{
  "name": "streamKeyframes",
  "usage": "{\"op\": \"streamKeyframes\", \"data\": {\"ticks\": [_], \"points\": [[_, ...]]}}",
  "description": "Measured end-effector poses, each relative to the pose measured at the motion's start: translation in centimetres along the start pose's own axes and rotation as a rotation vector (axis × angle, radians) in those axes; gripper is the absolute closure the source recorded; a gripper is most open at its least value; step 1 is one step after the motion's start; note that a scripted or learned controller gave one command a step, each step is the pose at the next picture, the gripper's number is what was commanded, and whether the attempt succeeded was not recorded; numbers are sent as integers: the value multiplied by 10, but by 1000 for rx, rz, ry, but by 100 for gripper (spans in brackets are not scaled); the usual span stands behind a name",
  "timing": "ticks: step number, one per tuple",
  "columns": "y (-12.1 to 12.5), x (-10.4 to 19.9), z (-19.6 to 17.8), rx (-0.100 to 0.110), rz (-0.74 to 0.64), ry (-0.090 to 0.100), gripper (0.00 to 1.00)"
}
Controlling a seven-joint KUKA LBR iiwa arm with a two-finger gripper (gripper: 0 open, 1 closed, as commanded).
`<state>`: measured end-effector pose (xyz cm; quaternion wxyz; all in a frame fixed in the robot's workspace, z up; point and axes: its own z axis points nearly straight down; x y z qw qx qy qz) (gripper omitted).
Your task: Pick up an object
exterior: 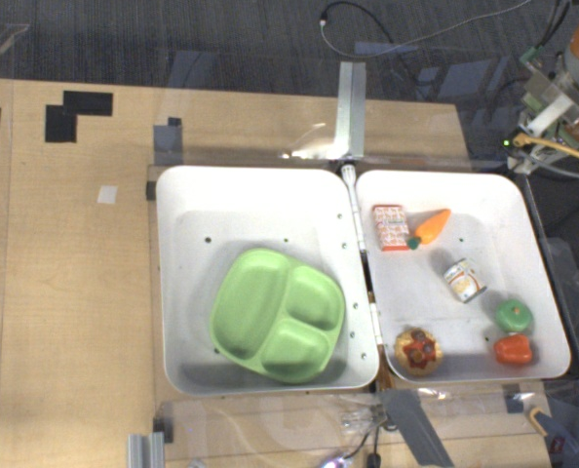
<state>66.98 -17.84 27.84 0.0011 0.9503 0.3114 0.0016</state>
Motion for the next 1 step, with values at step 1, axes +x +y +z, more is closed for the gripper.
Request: {"op": "streamKeyframes", "data": {"ticks": [1], "points": [[8,-34,-38,0,338,0,100]]}}
